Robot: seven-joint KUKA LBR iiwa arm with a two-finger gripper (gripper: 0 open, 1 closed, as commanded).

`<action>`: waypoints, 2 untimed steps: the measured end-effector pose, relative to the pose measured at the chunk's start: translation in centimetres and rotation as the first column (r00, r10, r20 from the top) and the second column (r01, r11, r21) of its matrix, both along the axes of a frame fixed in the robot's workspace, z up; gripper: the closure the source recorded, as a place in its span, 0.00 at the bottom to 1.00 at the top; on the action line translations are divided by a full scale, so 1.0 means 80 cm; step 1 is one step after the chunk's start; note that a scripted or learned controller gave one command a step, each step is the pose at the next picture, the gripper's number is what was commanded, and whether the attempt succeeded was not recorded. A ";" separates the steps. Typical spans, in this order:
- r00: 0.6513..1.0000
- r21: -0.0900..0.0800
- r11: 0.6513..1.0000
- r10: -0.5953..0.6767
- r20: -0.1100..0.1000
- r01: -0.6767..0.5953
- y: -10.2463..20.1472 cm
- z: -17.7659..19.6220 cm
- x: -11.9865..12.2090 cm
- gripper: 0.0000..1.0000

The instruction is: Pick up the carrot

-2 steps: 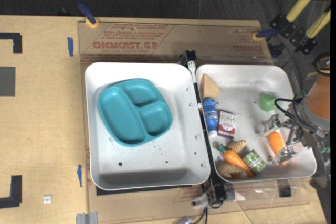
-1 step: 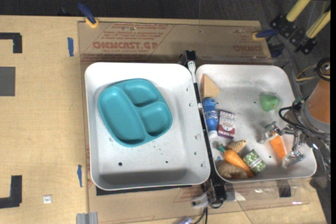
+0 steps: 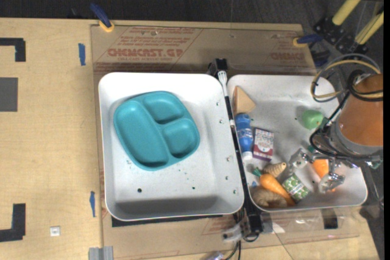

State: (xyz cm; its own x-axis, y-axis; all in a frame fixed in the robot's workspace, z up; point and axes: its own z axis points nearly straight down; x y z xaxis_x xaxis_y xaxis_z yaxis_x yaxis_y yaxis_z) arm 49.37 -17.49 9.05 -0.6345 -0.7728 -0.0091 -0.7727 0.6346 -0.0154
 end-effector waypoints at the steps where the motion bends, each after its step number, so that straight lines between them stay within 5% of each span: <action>1: 0.868 -0.023 0.868 0.497 0.024 -0.496 0.003 0.005 0.007 0.00; 2: 0.731 0.000 0.732 0.681 0.038 -0.681 -0.029 0.003 0.003 0.00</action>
